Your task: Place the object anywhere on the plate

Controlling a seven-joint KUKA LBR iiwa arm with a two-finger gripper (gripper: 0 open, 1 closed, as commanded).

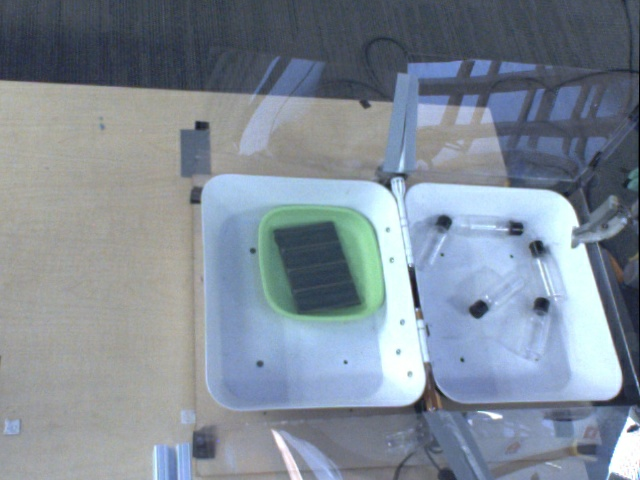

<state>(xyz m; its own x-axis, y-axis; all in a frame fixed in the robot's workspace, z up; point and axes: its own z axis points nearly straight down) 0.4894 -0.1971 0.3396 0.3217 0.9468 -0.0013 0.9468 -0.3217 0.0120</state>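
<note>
While the green plate [321, 264] with a dark ridged insert sits in the left bin [230, 368], several clear vials [478, 226] with black caps lie scattered across the right bin [590, 368]. Part of the gripper [600, 223] shows at that bin's right rim, beside the nearest vial; its state cannot be told.

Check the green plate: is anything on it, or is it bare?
Not bare. A dark ribbed block lies flat on the green plate in the left bin. The clear vials lie in the right bin.
</note>
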